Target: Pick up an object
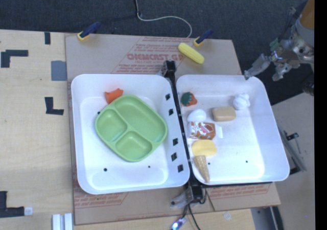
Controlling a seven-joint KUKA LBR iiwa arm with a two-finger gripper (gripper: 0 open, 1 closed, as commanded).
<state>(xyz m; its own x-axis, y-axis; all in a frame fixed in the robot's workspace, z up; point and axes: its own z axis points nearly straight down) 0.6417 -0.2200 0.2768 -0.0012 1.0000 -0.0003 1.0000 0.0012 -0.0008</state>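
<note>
On the bench, two white bins are sitting side by side on a sheet of brown cardboard [148, 58]. At the upper right, the gripper [265, 68] is hanging outside the right bin [255, 170], just past its far right corner, and its two fingers are standing apart with nothing between them. The arm [306, 24] is reaching in from the right edge. The left bin [87, 167] is holding a green tray [131, 128] with three sections, and an orange piece [114, 94] is lying just beside the tray's far left corner. Inside the right bin, the things are lying mostly along the left wall: a red and green piece [188, 98], a white round thing [196, 116], a printed packet [203, 131], a yellow piece [204, 147] and a cone [202, 167]. A tan block [224, 114] is lying near the middle, and a white lump [241, 102] is just beside it. A yellow thing [191, 53] is resting on the cardboard behind the bins.
</note>
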